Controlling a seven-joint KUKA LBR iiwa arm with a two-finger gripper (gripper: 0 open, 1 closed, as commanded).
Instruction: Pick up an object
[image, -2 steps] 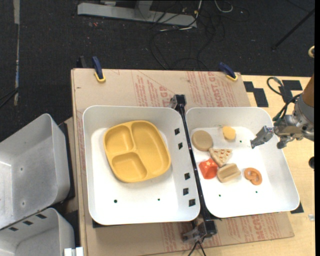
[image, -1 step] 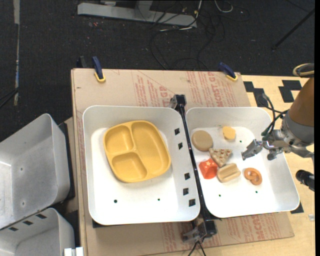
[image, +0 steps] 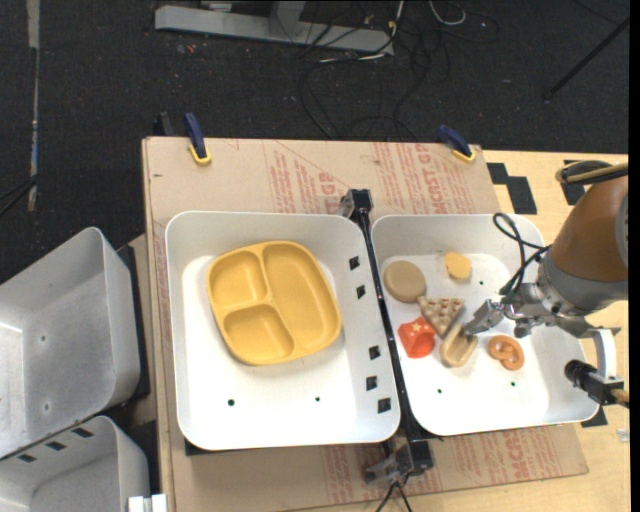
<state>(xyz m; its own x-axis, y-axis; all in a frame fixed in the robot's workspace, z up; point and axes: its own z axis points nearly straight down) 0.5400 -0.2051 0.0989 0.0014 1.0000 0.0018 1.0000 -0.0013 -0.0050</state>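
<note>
The right bin holds several small toy foods. A round tan cookie lies at its upper left, with a small yellow piece beside it. Below them are a tan waffle wedge, a red piece, a tan oblong piece and an orange pretzel ring. My gripper reaches in from the right and hangs low over the middle of this bin. It sits just above the upper end of the tan oblong piece, between the waffle wedge and the pretzel ring. Nothing visibly hangs from it.
The left bin holds a yellow divided plate. A black divider runs between the bins. The arm's orange band stands over the right bin's right rim. Grey tubs sit off the bench to the left.
</note>
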